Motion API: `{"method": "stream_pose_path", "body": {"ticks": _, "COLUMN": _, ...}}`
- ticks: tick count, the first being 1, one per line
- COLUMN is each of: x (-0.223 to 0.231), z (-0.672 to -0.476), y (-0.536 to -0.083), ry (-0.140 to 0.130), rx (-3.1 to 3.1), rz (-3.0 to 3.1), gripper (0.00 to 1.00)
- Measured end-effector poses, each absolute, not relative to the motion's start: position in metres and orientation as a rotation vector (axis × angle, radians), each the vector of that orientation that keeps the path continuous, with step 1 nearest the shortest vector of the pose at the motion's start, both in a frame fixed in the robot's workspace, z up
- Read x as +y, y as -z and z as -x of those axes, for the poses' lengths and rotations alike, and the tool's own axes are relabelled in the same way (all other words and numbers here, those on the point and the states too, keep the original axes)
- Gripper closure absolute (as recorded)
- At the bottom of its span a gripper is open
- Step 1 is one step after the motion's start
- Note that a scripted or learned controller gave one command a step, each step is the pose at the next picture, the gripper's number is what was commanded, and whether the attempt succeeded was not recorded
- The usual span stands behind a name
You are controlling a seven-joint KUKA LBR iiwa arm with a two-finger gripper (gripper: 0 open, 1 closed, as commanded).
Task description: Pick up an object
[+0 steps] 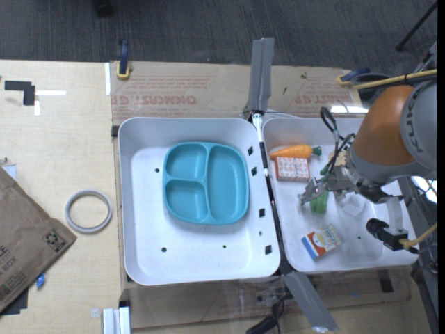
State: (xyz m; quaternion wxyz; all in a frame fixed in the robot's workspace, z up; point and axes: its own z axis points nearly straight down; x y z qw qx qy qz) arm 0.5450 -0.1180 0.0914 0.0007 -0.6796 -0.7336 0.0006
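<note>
The small green plastic object [319, 200] sits mid-way in the right white bin [361, 256], directly under my hand [314, 190]. I would descend straight and centre it before closing. I cannot tell the hand's state; the grey arm [389, 134] hides the wrist, and the object's shape is unclear.

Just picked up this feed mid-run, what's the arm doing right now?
The gripper is down in the right bin, over a small green object. A toy carrot, a red-and-white box and a small card pack lie nearby. The left bin holds a teal divided plate. I can't confirm a grasp.
</note>
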Motion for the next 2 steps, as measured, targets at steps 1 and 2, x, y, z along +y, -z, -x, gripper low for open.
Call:
{"method": "stream_pose_path", "body": {"ticks": 1, "x": -0.119, "z": -0.545, "y": -0.1, "ry": -0.002, "rx": -2.3, "rz": 2.139, "gripper": 1.0}}
{"method": "stream_pose_path", "body": {"ticks": 2, "x": -0.08, "z": -0.597, "y": -0.191, "ry": -0.004, "rx": -2.001, "rz": 2.422, "gripper": 1.0}}
